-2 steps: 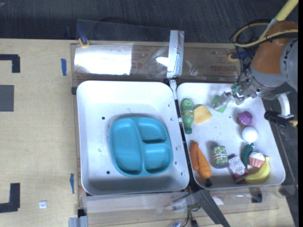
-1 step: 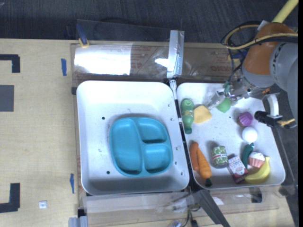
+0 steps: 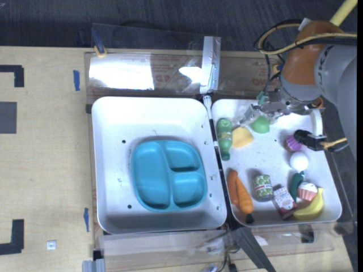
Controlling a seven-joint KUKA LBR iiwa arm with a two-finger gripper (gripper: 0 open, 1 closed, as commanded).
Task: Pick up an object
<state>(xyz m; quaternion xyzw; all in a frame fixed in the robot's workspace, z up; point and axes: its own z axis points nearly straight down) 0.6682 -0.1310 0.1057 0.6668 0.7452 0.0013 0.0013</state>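
The claw hangs low over the far part of the right bin, and whether it is apart or together cannot be told. A small green toy lies directly beneath it, apparently touching. Just left sit a yellow piece and a green bottle; nearer the camera lie a carrot, a can and a banana. Far left, the other bin holds a blue divided tray.

Many small toys lie in the right bin: an orange carrot at seven o'clock, a yellow banana at five, a green bottle at ten.
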